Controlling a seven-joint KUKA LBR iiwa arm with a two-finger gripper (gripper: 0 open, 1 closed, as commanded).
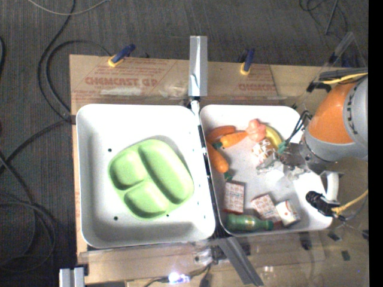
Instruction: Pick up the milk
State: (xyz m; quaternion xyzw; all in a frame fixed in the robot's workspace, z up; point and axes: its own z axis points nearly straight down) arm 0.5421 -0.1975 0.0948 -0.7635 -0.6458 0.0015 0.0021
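Bench: cardboard sheet (149,79) clamped under two white bins.
Left bin (90,124): green divided plate (152,178) sits centred.
Right bin (239,113): carrots, bottle, cartons crowded together.
Milk (288,212): small carton near the front right corner, apart from the gripper.
Gripper (272,159): low over mid-bin clutter; whether it is open or closed, I cannot tell.

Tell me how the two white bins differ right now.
The left bin holds a single green divided plate; the right bin holds many small things: carrots, a green bottle, small cartons. The arm's gripper reaches into the right bin, while nothing reaches into the left bin. Both are shallow, white, and sit side by side.
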